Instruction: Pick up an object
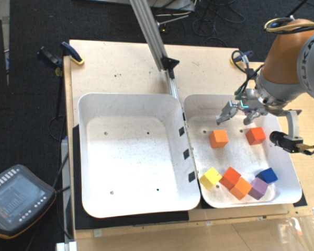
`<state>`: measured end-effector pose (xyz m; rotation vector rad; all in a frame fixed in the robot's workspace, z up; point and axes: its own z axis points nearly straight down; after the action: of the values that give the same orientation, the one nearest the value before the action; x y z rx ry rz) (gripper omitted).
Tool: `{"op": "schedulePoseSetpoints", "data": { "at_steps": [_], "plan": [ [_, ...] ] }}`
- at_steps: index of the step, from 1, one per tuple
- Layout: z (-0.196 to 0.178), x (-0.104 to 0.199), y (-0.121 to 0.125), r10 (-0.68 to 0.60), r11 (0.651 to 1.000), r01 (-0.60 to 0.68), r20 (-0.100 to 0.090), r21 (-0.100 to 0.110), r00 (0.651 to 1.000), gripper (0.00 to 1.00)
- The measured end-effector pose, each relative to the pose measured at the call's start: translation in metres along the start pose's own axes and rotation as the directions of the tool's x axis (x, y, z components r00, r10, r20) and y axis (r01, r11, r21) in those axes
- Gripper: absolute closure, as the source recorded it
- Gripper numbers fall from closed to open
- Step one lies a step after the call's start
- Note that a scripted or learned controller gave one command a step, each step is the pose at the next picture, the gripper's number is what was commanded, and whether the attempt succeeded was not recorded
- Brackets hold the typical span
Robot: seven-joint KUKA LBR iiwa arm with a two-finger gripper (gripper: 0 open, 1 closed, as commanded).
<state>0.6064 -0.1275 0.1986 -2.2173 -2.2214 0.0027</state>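
Orange cubes (218, 138) four, yellow, blue, purple one each

I saw smooth, faintly glossy white plastic bins (131, 101) on a matt, pale, speckled wooden bench (120, 61). The blocks (219, 138) looked matt, maybe foam. The arm's orange shell (282, 56) shone; the slanted rail (146, 25) looked like brushed metal.

The grey and orange arm (290, 61) runs off the right edge. The grey handheld control pendant (15, 200) is cropped at the left edge. The purple block (258, 187) partly hides behind the orange block (241, 187).
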Motion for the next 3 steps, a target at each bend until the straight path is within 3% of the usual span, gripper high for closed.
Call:
{"op": "schedulePoseSetpoints", "data": {
  "at_steps": [1,3],
  "plan": [
    [-0.002,0.0,0.0,0.001,1.0,-0.001,0.001,-0.002,1.0,0.0],
    [0.106,-0.004,0.005,0.002,1.0,-0.002,0.001,0.001,1.0,0.0]
  ]
}}
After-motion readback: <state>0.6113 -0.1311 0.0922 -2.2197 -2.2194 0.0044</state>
